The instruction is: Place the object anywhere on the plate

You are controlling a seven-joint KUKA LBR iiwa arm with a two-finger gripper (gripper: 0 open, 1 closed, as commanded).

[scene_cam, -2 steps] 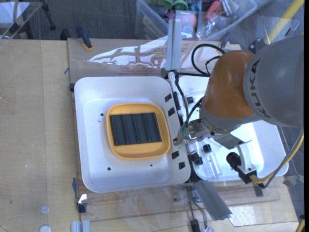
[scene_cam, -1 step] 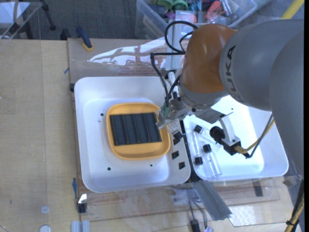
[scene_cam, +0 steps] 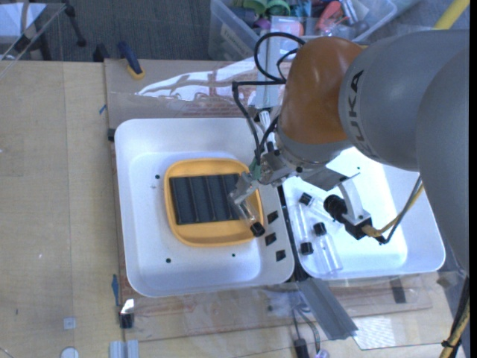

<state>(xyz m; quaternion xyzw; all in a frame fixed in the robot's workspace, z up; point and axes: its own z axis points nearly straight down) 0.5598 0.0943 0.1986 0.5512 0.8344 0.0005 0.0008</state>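
A yellow plate (scene_cam: 179, 230) with a dark ridged centre lies in the left white bin (scene_cam: 141, 200). My gripper (scene_cam: 250, 203) hangs low over the plate's right edge, close to the wall between the two bins. Nothing can be made out in its grasp, and the wrist hides the space under it. In the right bin (scene_cam: 417, 237) lies a clear, tube-like object (scene_cam: 322, 250), with small black pieces (scene_cam: 304, 198) beside it.
Small black squares (scene_cam: 270, 237) sit along the left bin's right rim. The arm's grey and orange bulk covers the back of the right bin. A clear tub of colourful toys (scene_cam: 298, 6) stands behind the bins. Bare wooden bench (scene_cam: 52, 200) lies to the left.
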